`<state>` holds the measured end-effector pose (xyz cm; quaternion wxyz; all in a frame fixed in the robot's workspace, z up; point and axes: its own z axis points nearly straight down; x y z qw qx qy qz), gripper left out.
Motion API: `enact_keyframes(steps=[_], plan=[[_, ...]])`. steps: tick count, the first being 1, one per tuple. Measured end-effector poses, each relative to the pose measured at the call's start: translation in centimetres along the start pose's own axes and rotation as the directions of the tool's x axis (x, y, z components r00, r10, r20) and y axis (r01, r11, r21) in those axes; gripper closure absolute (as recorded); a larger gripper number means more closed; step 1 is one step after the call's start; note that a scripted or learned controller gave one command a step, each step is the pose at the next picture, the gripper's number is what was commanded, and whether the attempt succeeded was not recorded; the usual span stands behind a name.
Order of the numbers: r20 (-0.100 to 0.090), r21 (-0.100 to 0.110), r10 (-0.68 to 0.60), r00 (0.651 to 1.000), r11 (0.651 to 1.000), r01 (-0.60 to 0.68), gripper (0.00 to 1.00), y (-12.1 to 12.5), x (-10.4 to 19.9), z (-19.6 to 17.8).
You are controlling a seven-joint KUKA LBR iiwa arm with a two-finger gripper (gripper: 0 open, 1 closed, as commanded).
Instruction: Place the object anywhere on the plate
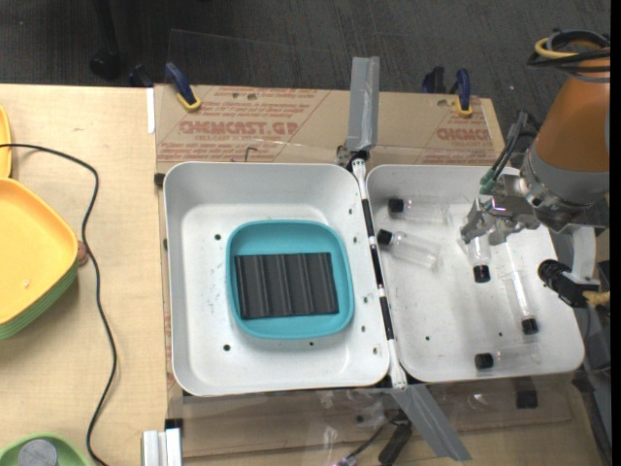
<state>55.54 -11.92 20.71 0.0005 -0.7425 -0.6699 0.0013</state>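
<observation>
Where the arm enters at right of frame, the tool (482, 229) hangs over the right bin (427, 343); cannot tell its state. Clear vials (408, 249), hard to make out, lie there. Teal plate (289, 282) sits centre-left, left bin (194, 260).

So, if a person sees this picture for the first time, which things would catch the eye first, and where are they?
Probably the teal plate with its dark ribbed centre, lying in the middle of the left bin. Next, the arm's orange band at the upper right, with the gripper low over the right bin among several clear tubes with black caps. A yellow dish at the left edge also stands out.
</observation>
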Motion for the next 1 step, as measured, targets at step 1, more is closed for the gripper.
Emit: enact_keyframes(steps=[1], plan=[[0.000,0.000,0.000,1.000,1.000,0.000,0.00,0.00,0.00,0.00]])
